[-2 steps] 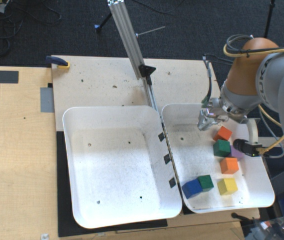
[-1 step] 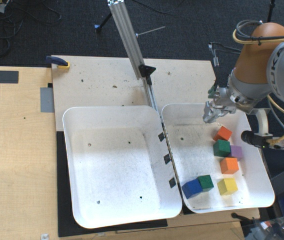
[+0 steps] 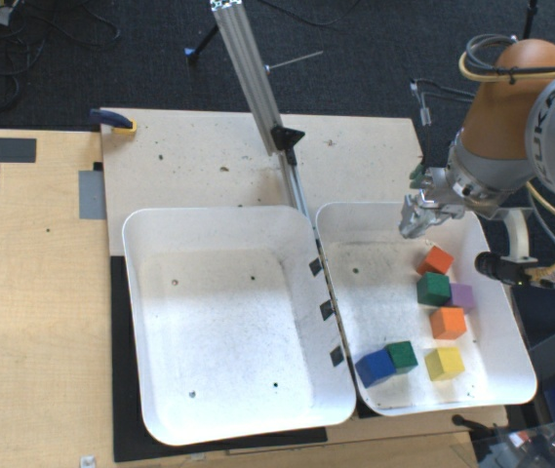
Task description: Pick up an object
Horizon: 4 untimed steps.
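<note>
Blocks sit loose in the right bin (image 3: 511,378): an orange block (image 3: 438,259) nearest the gripper (image 3: 416,224), a green block (image 3: 434,288) just below it, others beyond. The gripper hangs over the bin's upper end with nothing in it; I can't tell its opening. This looks like the approach; next it must shift toward a block and descend.

Blue cube (image 3: 376,367), yellow cube (image 3: 444,363)
</note>
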### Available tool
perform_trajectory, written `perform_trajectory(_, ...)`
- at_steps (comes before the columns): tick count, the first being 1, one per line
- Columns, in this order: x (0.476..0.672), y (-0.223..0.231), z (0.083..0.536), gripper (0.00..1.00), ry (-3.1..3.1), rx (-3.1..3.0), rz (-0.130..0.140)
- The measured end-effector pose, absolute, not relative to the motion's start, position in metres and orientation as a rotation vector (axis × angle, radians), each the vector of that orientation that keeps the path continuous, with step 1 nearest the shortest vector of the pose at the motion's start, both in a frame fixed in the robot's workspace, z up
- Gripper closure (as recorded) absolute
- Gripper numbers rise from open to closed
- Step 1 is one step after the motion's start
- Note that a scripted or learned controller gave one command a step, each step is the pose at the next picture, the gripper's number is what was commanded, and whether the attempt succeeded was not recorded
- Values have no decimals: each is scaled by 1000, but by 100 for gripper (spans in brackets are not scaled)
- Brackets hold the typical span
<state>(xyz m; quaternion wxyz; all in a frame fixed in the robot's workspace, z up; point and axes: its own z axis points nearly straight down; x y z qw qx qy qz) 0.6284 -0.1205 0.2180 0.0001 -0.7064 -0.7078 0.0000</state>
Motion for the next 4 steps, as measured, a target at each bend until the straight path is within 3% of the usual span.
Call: perform_trajectory(4,611,69,234,100,-2224,-2214,0)
